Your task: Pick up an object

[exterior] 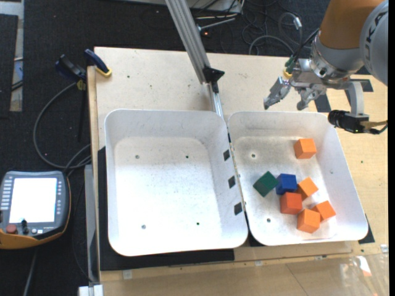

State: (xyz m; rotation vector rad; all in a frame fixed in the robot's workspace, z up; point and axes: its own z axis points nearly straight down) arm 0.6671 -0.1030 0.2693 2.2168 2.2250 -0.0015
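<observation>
Above the far rim of the right bin [345, 165], the gripper [291, 96] hangs at the end of the grey arm [352, 23], which has an orange band and comes in from the right side. Its two fingers [276, 95] are spread apart, and nothing is between them. The gripper is over the bench surface [154, 79] just behind the bin, well apart from the blocks.

All blocks lie inside the right bin. One orange block [305, 147] lies alone toward the far right part of the floor. Nearer to the front there is a cluster: a green block [266, 183] on the left, a blue block [286, 182] just beside it and touching or almost touching it, then a small orange block [308, 187] to the right of the blue one. A darker red-orange block [291, 202] lies just in front of the blue block. Two more orange blocks [309, 221] [326, 210] lie at the front right of the cluster, close to each other.

On the left stands the left bin [166, 180], its floor showing small dark specks. A thin metal pole [188, 29] rises at a slant behind the two bins. A teach pendant [32, 208] with a bright screen lies on the floor at the left of the bench.
</observation>
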